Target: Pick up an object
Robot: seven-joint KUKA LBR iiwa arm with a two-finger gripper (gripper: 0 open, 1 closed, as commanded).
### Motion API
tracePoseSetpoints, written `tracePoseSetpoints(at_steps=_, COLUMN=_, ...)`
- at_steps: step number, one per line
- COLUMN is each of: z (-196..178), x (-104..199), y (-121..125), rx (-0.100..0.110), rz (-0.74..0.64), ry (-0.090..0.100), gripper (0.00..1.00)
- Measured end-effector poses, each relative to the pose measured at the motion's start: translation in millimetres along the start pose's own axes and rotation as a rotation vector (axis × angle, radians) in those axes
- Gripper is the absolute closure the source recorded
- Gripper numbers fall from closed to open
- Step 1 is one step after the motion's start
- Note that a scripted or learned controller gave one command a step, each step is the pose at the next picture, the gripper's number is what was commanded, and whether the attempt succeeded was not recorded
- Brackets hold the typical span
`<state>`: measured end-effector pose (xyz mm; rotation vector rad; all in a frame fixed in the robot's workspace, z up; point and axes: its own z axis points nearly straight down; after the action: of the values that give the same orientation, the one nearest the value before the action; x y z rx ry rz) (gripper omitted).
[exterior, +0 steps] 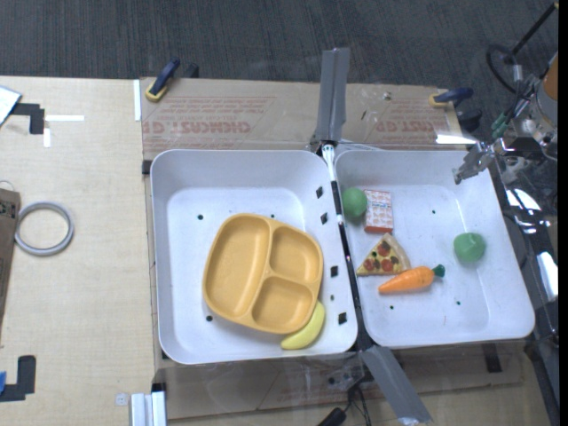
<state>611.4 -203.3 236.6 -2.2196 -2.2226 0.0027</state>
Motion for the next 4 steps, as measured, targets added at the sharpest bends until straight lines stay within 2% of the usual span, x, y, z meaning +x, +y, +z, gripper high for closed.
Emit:
tracePoseSetpoints(at_steps=1, z=89, x=58, y=-14, rx=-0.002, rz=-0.458, ry=0.0, gripper=0.0)
tracePoseSetpoints(at_steps=2, z=59, x=74, y=-78, rx=-0.003, rz=-0.865, ry=0.0, gripper=0.0)
tracePoseSetpoints(at_steps=3, z=145, x=85, y=-97, rx=-0.003, rz=-1.027, ry=0.0, gripper=0.0)
tracePoseSetpoints(at_steps=4, z=134, x=82, y=-96, rx=-0.005, rz=-1.021, ry=-0.008, gripper=1.0)
